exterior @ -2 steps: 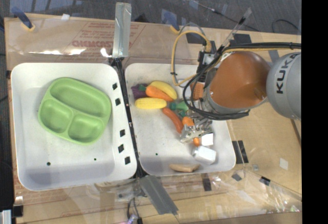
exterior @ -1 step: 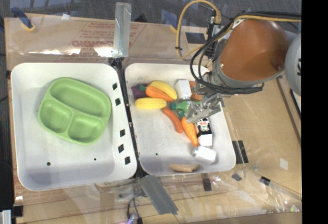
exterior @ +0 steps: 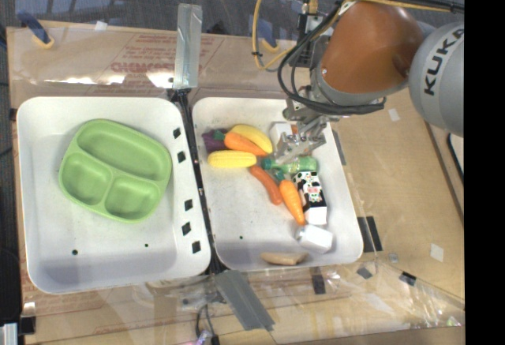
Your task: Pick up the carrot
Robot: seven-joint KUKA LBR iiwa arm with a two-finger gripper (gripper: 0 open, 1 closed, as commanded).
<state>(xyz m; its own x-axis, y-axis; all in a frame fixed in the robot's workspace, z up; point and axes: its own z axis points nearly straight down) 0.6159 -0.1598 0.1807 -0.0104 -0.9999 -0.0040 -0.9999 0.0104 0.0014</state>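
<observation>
The carrot lies in the right bin, towards its right side, its orange body slanting down and to the right with a green top end pointing up-left. I see a second, thinner orange piece just to its left, lying at much the same slant, and the two are close enough that I cannot tell whether they touch. Above them sits a cluster of toy food: a yellow corn, a banana, another orange piece between those two, and something purple at the left end of the group. To the right of the carrot I see a small black-and-white carton, and below it a white block; a tan piece rests against the bin's near wall. The gripper hangs over the upper right part of this bin, just above the green end of the carrot, with the arm's orange band above it. From my seat I cannot tell how it is set, nor see anything held in it. The left bin holds a green divided plate.
</observation>
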